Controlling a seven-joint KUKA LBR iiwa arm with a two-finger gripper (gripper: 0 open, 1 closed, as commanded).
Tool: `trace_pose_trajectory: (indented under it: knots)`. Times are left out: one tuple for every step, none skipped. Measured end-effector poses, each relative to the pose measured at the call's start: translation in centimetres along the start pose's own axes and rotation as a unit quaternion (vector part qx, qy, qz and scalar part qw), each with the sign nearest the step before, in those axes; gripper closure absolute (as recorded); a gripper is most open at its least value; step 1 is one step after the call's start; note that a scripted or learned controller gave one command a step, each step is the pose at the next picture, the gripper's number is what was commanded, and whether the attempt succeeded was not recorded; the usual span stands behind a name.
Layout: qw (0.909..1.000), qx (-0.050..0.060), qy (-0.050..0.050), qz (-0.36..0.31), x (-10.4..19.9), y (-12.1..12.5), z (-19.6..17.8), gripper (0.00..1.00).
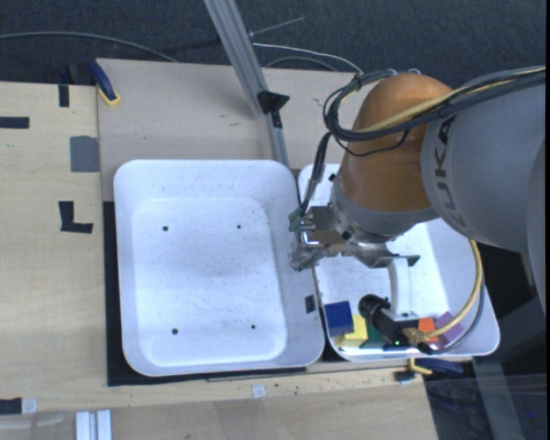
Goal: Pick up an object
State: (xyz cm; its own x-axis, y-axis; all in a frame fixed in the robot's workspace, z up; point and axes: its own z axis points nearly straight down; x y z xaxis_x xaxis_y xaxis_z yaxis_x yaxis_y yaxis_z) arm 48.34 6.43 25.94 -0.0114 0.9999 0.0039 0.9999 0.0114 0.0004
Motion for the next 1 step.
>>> trace_pose_trajectory:
  knots:
    - [1.0000, 0.002, -0.002, 0.003, -0.45, 0.09, -0.69, 1.00]
